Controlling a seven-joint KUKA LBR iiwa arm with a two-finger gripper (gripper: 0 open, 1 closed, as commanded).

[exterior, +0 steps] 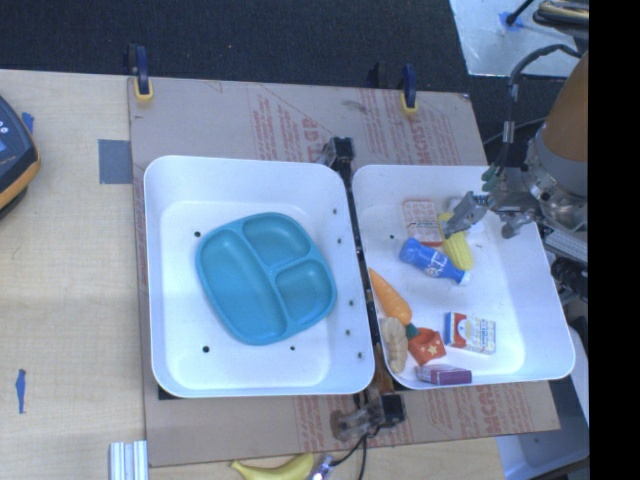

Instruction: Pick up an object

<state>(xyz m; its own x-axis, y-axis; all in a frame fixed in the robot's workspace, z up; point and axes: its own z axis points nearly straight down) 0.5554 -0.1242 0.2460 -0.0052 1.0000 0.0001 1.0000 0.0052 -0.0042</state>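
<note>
The claw [484, 213] hovers, perhaps touching a ridged yellow corn cob [457, 249].

Glossy white plastic bins [160, 268]; smooth blue plastic plate [265, 278]; matt cardboard sheet [290, 118]; pale wood bench [60, 298].

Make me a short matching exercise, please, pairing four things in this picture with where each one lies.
Things:
1. blue plate
2. carrot
3. banana
4. blue can

Places:
A. on the bench at the bottom edge of the picture, outside both bins
B. in the left bin
C. in the right bin, along its left wall
D. in the right bin, just below the gripper, beside a yellow piece of corn

Pairs: 1-B, 2-C, 3-A, 4-D
</note>
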